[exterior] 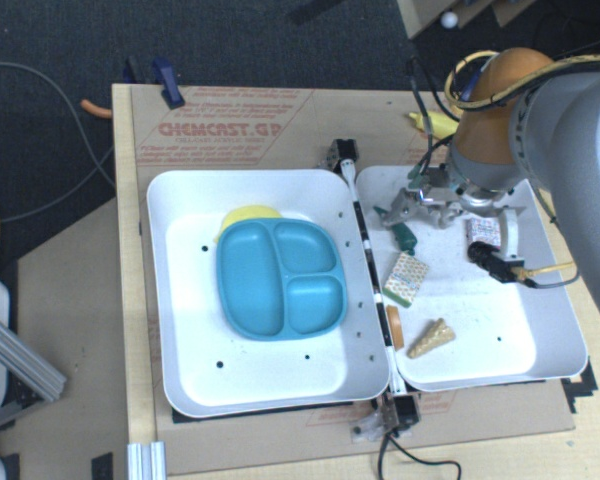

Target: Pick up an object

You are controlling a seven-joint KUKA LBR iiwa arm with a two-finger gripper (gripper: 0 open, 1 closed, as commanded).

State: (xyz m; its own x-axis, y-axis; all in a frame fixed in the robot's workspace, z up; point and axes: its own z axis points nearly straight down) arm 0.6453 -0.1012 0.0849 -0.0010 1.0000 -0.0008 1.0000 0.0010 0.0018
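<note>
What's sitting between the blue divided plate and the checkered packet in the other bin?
In the camera view, between the blue divided plate and the checkered packet run just the two bins' adjoining rims.

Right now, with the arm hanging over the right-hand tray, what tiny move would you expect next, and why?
Probably a short drop straight down. The gripper hangs in the right bin just above a small green object, with nothing visibly between its fingers. The patterned packet and tan wedge lie farther toward the front, so the green piece looks like the nearest target.
</note>
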